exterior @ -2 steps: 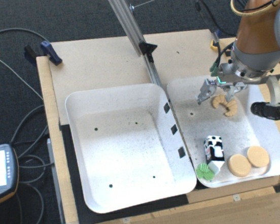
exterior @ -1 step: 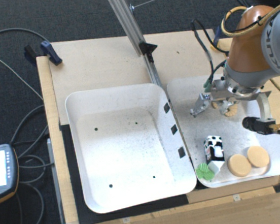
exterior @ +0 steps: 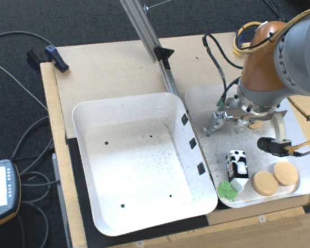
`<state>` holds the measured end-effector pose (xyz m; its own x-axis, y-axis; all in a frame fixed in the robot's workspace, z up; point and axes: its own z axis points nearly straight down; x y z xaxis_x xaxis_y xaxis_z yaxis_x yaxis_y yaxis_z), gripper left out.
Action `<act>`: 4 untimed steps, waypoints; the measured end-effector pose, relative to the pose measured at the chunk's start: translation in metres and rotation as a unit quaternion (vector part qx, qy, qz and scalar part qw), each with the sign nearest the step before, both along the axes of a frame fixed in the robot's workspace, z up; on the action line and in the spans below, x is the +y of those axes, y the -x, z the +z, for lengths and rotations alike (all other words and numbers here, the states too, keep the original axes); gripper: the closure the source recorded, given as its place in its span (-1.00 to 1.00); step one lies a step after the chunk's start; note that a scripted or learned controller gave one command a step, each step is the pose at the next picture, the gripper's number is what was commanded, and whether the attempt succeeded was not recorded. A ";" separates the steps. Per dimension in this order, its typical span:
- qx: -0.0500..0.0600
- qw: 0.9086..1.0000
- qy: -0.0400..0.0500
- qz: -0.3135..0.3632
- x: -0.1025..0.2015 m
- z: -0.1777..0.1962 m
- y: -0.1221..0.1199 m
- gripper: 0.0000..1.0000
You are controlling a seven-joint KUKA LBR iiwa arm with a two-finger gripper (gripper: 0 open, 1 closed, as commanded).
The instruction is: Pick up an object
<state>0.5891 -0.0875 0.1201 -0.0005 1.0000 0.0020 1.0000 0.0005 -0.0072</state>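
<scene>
The right bin (exterior: 203, 100) holds a black-and-white patterned box (exterior: 237, 163), a green object (exterior: 227, 190) at the front rim, and two tan round discs (exterior: 265, 183) (exterior: 286, 173) side by side at the front right. My gripper (exterior: 223, 119) hangs over the middle of the right bin, behind and a little left of the patterned box, under the orange wrist band (exterior: 260, 61). Nothing is visible in its grasp.
The left bin (exterior: 131, 158) lies beside the right one. A slanted metal rail (exterior: 149, 33) runs down between the bins from the back. Black and yellow cables (exterior: 294, 147) trail from the wrist over the right bin's right side.
</scene>
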 end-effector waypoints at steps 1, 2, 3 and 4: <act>-0.001 1.000 0.000 0.000 0.001 -0.030 0.001 -1.00; -0.003 1.000 0.000 0.000 0.001 -0.016 -0.001 1.00; -0.007 1.000 0.001 0.001 0.001 0.032 -0.011 1.00; -0.007 1.000 0.001 0.000 -0.001 0.088 -0.003 1.00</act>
